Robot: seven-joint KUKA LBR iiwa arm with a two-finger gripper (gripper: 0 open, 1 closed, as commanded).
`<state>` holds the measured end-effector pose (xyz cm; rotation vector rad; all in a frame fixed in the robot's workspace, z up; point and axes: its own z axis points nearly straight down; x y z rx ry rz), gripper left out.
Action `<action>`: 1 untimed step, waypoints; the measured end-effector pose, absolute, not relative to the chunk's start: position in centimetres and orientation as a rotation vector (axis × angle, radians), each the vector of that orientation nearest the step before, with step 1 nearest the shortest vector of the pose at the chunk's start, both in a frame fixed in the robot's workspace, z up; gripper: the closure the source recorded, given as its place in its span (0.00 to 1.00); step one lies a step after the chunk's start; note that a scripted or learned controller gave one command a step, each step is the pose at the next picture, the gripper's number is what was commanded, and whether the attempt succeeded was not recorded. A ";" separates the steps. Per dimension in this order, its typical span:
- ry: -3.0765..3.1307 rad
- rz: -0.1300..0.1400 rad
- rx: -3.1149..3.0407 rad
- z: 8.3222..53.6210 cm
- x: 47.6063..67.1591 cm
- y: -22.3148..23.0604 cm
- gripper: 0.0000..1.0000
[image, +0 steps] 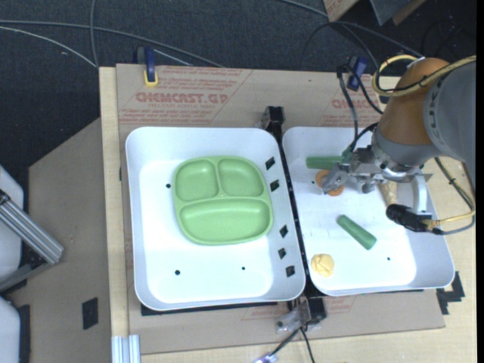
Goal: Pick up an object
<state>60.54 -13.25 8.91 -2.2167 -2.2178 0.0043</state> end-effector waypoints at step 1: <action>-2.221 -0.002 -2.221 10.4 60.7 -13.3 1.00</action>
